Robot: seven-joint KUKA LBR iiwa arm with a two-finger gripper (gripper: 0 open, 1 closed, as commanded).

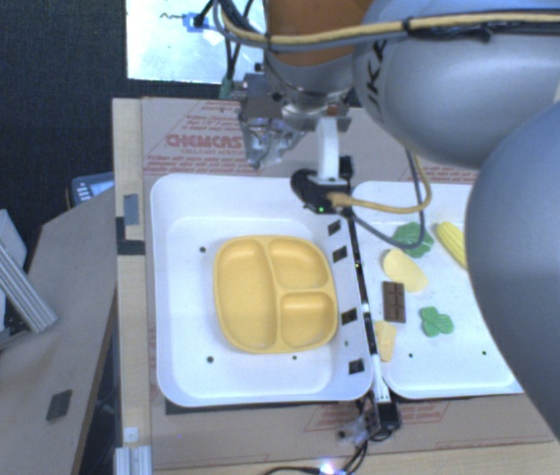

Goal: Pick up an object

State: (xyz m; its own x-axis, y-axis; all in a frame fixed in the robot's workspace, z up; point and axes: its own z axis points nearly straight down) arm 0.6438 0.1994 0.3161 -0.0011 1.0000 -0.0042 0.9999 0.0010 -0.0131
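Arm: grey body with orange band fills the upper right, reaching in over the bins. Gripper (265, 146) hangs above the far edge of the left bin (176, 265), over the brown cardboard sheet (191, 132) that lies under both bins on the desk. Fingers: blurred and small; whether they are apart or together cannot be told. Nothing is seen between them.

Left bin: holds one yellow tray (275, 293) with three compartments, lying flat near the centre, slightly toward the divider.

Right bin (458, 369): holds several small items, well apart from the gripper. A green piece (411, 237) and a corn cob (450, 242) lie at the far side; a pale yellow piece (404, 270) sits just below them; a brown block (394, 301) lies near the divider; a second green piece (435, 321) and a yellow wedge (386, 340) lie nearer the front.

A yellow cable (389, 206) runs from a black fitting (312, 188) at the bins' junction.
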